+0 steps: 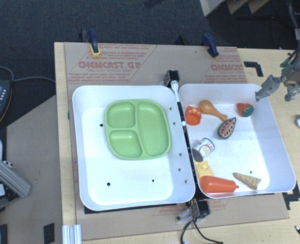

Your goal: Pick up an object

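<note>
Red and green, the small toy strawberry (pixel 245 109) lies in the right bin (pixel 277 136), just below and slightly left of the gripper (pixel 278 87), which hangs at the bin's far right corner. Whether the gripper is spread or closed cannot be told.

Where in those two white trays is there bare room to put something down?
Left bin: bare floor below the green divided plate, toward the near edge. Right bin: open middle between the strawberry and cone. Crowded along its left wall, around the can and carrot.
</note>
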Controlling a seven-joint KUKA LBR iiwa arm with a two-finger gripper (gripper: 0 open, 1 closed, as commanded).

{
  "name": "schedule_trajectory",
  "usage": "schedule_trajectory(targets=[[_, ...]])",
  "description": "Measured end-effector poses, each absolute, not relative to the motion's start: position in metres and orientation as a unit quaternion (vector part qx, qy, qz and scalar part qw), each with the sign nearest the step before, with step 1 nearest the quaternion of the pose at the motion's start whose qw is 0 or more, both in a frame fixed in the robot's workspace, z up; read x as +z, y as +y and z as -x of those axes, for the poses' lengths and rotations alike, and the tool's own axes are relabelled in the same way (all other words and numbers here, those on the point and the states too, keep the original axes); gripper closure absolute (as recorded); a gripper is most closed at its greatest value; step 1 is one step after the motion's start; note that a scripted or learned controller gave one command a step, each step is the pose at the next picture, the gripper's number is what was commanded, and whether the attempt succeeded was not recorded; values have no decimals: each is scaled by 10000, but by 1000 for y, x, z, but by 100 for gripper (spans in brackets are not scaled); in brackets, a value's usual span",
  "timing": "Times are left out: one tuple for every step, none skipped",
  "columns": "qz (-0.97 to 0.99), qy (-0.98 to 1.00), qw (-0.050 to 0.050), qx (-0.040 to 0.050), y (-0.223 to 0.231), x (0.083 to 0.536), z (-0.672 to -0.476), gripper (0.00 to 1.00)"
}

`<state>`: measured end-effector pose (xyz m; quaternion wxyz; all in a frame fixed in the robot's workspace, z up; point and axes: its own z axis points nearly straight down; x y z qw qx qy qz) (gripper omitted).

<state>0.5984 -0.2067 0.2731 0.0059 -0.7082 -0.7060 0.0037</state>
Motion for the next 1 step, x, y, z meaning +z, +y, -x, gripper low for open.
schedule_trajectory(targets=[[7070,-7072,1,1,-206,281,-601,0]])
